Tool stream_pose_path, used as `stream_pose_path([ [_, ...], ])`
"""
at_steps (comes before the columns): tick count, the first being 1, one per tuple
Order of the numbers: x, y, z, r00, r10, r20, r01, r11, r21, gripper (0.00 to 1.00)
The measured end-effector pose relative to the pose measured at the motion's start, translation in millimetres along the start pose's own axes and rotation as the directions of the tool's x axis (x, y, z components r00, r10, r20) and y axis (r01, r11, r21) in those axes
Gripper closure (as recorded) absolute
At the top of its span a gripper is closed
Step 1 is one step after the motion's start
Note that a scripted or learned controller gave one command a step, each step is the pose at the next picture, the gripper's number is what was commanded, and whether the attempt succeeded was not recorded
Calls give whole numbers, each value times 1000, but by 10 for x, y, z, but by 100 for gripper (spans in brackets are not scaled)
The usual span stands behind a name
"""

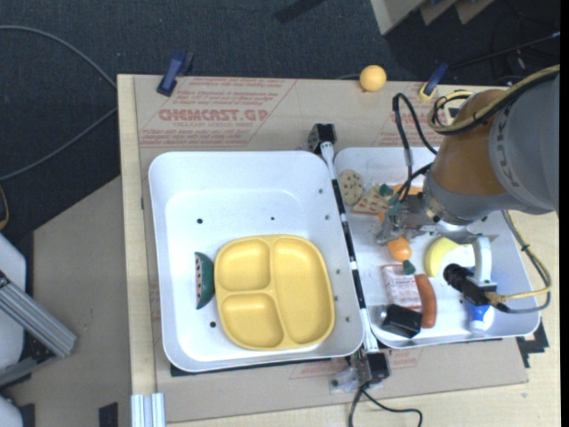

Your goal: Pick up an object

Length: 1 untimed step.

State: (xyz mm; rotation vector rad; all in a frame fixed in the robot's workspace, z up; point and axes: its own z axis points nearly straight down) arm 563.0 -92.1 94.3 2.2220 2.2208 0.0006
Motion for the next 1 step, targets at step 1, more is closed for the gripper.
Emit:
stream_pose_path([
  [1, 629, 206, -912, 1000, -3, -1, 3, 1000, -2, 100],
])
